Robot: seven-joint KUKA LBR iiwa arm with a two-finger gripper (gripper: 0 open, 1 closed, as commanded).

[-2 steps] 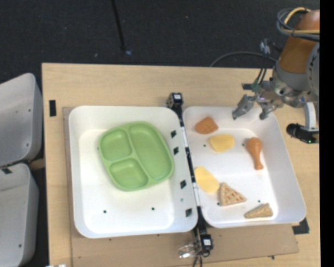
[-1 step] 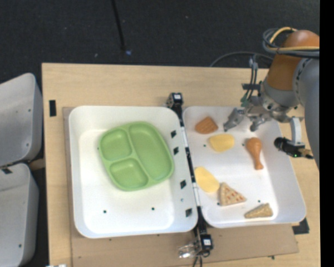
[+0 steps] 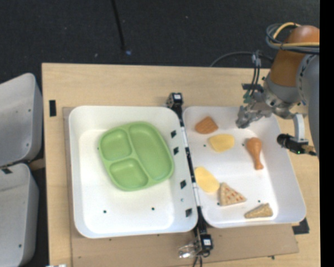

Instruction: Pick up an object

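Two white bins sit side by side on the tabletop (image 3: 55,88). The left bin (image 3: 83,204) carries a green divided plate (image 3: 136,156), which I treat as outside the task. The right bin (image 3: 284,188) holds the candidate items, spread apart so that each can be approached singly: an orange wedge (image 3: 206,125), a yellow lump (image 3: 221,143), a drumstick (image 3: 255,151), a second yellow piece (image 3: 206,179) just beside the divider, a pizza slice (image 3: 230,195) and a small tan wedge (image 3: 259,211) near the front edge.

I see the arm (image 3: 289,60) reaching in from the right, with the pincer (image 3: 246,118) poised over the far part of the right bin. Nothing lies between its tips; whether they are spread or closed I cannot tell at this resolution.

I judge the approach stage to be in hand. The drumstick and the yellow lump lie nearest the pincer and are the likeliest targets. Their rounded surfaces may slip from a shallow grip.
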